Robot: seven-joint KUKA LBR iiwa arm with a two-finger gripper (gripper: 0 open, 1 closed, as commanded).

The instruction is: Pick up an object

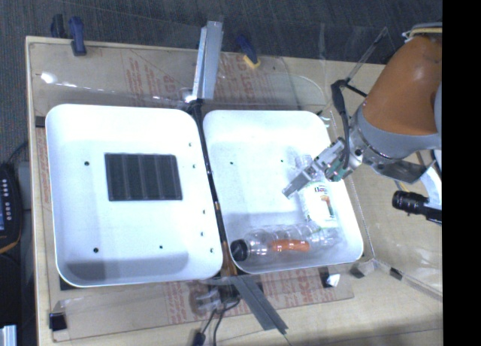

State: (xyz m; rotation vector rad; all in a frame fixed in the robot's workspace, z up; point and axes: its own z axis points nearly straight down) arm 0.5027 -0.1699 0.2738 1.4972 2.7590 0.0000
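Left bin (75, 186) carries a dark ribbed panel (143, 177) lying flat near its middle. Over to the right bin (240, 134): 1 clear bottle (282, 245) with a black cap lies along the near wall, orange showing inside it. A second, small bottle (319, 205) lies just above it, by the right wall. The gripper (301, 183) hovers right by that small bottle's top; can't tell how its jaws stand

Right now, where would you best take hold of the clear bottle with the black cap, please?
Grip the clear bottle across its mid-body, coming straight down. It lies on its side along the right bin's near wall, so close the fingers across its width.
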